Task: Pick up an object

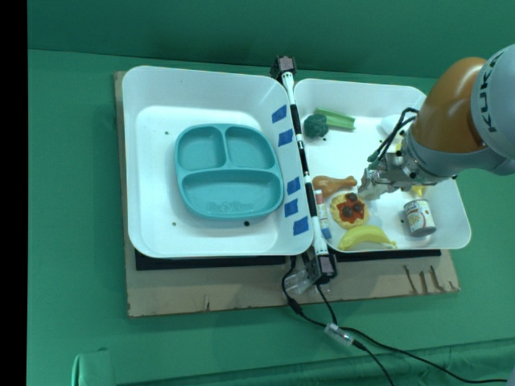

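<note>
Camera view: two bins (145,135), one teal plate (228,171), one banana (366,236), one can (418,217).

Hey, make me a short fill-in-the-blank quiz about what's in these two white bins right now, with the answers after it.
1. The teal divided plate lies in the ______ bin of the camera view.
2. The plate has ______ compartments.
3. The yellow fruit at the near edge of the right bin is a ______.
4. The gripper hangs over the ______ bin, near the chicken leg and the small pizza.

Missing words: left; three; banana; right
</note>
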Tool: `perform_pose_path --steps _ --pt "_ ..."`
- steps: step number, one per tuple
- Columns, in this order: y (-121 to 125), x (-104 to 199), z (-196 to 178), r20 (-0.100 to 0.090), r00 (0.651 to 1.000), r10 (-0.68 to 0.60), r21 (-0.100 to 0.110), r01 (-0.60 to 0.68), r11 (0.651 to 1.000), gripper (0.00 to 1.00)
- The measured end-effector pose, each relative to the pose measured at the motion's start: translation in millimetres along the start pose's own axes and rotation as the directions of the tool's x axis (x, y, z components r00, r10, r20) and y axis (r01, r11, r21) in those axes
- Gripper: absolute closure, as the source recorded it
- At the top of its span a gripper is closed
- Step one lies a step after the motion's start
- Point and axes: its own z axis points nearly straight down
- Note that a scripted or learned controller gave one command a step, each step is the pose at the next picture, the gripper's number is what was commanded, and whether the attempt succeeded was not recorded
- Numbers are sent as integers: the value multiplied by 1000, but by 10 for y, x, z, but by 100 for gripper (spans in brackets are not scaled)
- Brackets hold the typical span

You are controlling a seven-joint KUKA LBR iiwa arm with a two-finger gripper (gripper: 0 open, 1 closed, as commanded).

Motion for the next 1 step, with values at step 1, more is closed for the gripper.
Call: perform_pose_path --steps 1 --pt "356 -708 23 0 1000 -2 5 2 1000 100"
